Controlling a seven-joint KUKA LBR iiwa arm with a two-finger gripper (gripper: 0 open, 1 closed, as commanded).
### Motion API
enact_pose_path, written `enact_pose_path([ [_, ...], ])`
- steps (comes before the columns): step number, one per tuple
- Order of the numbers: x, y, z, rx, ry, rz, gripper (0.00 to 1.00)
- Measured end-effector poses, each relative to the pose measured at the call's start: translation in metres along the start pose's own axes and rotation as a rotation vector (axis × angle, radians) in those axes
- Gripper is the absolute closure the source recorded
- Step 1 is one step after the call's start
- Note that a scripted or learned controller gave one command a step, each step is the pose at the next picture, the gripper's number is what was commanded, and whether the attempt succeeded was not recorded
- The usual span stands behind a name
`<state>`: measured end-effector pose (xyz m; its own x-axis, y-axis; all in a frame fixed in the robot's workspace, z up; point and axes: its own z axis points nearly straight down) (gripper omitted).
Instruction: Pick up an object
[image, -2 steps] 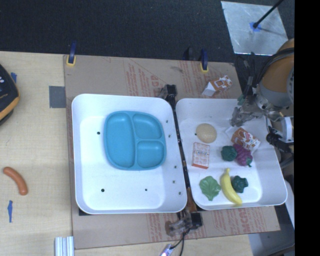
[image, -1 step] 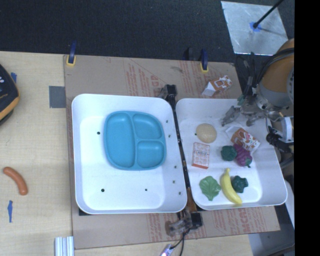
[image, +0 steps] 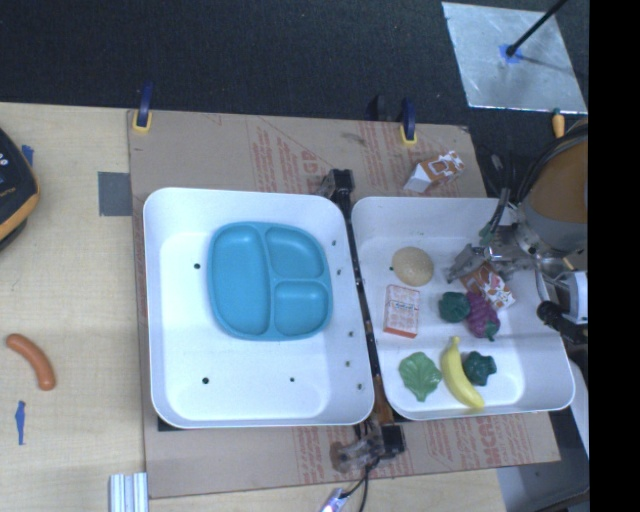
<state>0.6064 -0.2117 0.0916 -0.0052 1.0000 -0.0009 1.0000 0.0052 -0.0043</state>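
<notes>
We find the hand (image: 480, 262) low in the right bin (image: 540, 385), by the grapes (image: 483, 313). Its grip cannot be told. The red carton (image: 402, 310) bears unreadable print.

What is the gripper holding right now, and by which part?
It cannot be told. The gripper sits low over the right bin, right above a small packet and the purple grapes, with no clear grasp visible.

Bins: 2, left (image: 160, 300) and right (image: 540, 385). Blue tray (image: 270, 280): 1. Right bin holds 1 bun (image: 412, 266), 1 carton (image: 402, 310), 1 banana (image: 459, 374), 1 lettuce (image: 420, 375), 2 dark greens (image: 453, 306) (image: 480, 368), 1 grapes (image: 483, 315). Bench: 1 sausage (image: 32, 361).
</notes>
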Motion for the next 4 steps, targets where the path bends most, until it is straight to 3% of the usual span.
enact_pose_path([
  [1, 0.012, -0.053, 0.000, -0.001, 0.000, 0.000, 0.00],
  [2, 0.010, -0.053, -0.011, -0.002, -0.003, -0.003, 1.00],
  [3, 0.088, 0.005, -0.002, -0.005, 0.001, -0.002, 1.00],
  [4, 0.155, 0.020, -0.102, -0.003, 0.002, 0.000, 1.00],
])
